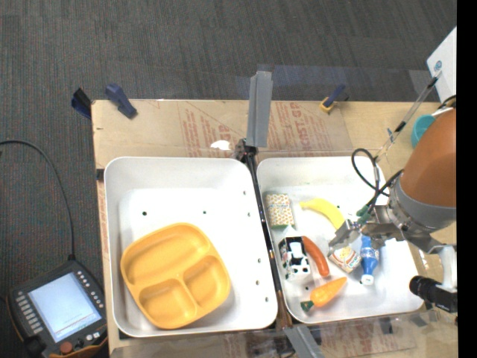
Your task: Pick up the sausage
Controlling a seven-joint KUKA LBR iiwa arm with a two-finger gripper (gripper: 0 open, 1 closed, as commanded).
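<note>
The sausage (316,256) is a short red-orange link lying at a slant in the right bin (387,304), between a black-and-white cow-patterned toy (296,258) and a round snack packet (345,258). My gripper (356,235) hangs over the middle of the right bin, just right of the sausage and above the packet and a blue bottle (367,256). Nothing shows held in it. The arm's grey and orange wrist (432,177) covers the bin's right side.
A banana (323,211) and a checkered box (279,209) lie at the back of the right bin, with a carrot (329,291) at the front. The left bin (119,185) holds a yellow divided plate (175,274). A grey post (259,110) stands behind the bins.
</note>
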